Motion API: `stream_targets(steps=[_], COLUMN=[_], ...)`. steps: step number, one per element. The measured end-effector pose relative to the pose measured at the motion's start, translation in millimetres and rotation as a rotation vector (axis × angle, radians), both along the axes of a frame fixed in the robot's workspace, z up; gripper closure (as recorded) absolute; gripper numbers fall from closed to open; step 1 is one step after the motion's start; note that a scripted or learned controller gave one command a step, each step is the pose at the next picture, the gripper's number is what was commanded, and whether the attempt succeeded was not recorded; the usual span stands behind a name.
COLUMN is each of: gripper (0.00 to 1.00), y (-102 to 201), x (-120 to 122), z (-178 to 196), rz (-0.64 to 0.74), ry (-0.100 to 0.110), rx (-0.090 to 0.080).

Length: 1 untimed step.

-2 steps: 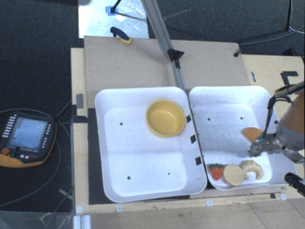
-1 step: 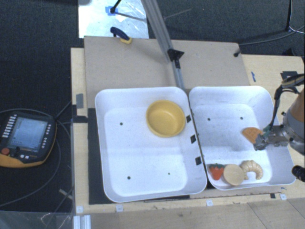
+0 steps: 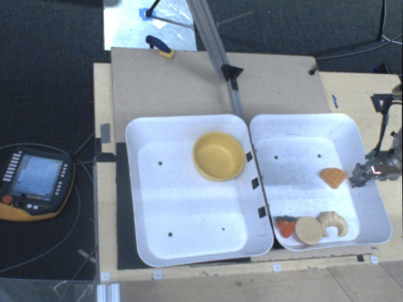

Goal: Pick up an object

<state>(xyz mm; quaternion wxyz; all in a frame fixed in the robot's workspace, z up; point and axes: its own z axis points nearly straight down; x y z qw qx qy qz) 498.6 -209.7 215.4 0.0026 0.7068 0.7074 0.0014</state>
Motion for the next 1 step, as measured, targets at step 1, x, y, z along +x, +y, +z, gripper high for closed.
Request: stream_targets(steps=[1], gripper=[1.00], y=[-0.2], x=[0.8], z=[31.1], rz=[0.000], ry=[0.002], rx=[0.001])
